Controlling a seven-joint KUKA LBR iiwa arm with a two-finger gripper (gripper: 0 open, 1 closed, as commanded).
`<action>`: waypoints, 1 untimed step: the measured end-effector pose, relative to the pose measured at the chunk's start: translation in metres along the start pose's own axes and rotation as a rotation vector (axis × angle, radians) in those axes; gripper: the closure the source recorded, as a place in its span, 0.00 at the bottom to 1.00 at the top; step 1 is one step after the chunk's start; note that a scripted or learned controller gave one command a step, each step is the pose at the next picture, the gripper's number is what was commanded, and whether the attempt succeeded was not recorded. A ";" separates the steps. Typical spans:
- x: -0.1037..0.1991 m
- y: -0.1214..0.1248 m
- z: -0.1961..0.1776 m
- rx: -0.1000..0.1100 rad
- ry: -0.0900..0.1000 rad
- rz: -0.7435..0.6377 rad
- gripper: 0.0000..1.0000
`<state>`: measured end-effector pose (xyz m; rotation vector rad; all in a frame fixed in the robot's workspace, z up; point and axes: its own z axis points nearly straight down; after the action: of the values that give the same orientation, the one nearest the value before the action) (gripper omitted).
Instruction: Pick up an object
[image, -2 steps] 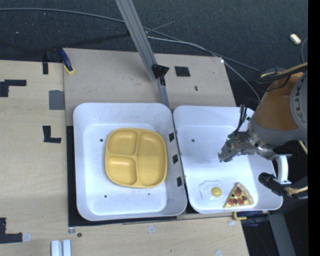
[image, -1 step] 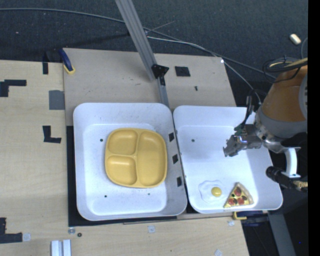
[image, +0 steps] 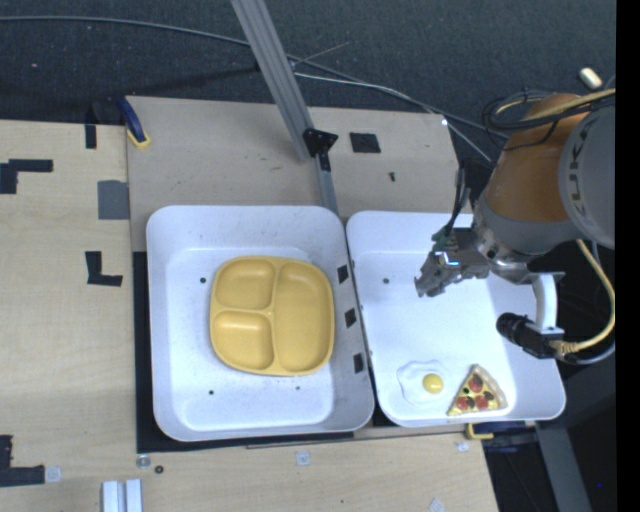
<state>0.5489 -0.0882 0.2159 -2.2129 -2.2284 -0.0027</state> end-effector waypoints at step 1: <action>0.054 0.014 0.009 0.003 -0.001 0.001 1.00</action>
<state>0.5627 -0.0344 0.2069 -2.2128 -2.2271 0.0014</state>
